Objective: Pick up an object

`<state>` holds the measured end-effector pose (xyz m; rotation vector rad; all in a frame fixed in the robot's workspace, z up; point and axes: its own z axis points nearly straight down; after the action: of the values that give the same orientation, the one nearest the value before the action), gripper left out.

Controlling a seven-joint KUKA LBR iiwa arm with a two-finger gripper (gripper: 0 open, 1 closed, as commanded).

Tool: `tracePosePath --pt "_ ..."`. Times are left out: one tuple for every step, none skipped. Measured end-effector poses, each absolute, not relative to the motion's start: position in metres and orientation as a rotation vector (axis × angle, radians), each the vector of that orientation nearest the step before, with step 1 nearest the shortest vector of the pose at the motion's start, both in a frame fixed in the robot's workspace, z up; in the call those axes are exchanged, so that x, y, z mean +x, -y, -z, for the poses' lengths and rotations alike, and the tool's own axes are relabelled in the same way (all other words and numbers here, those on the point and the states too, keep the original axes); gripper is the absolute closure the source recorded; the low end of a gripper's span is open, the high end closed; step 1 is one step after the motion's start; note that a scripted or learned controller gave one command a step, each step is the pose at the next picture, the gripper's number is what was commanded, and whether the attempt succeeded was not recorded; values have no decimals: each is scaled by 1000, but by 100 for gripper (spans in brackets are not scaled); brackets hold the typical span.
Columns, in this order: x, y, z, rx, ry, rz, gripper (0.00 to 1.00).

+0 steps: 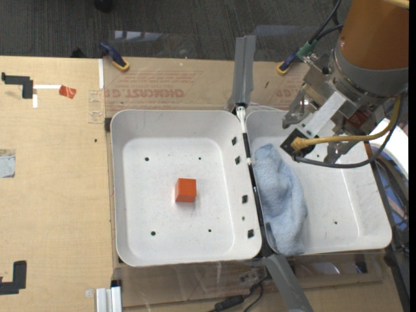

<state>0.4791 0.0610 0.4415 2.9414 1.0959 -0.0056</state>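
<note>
A: Where's the orange block?
B: Middle of the left bin. Likely light, stiff; grip opposite flat sides.
A: And the blue cloth?
B: Right bin's left side. Soft, pinch a fold. The tool hovers above; its state I can't tell.

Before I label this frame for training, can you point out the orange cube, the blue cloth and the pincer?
orange cube (pixel 186 190): camera view, top face.
blue cloth (pixel 279 197): camera view, middle of the folds.
pincer (pixel 300 123): camera view, between its fingertips.
</note>
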Motion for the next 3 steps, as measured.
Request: tracePosePath --pt "479 -83 -411 3013 -881 7 0" --pt "479 -118 -426 3043 -768 2 0" --pt "479 -130 -442 3109 -427 1 0"
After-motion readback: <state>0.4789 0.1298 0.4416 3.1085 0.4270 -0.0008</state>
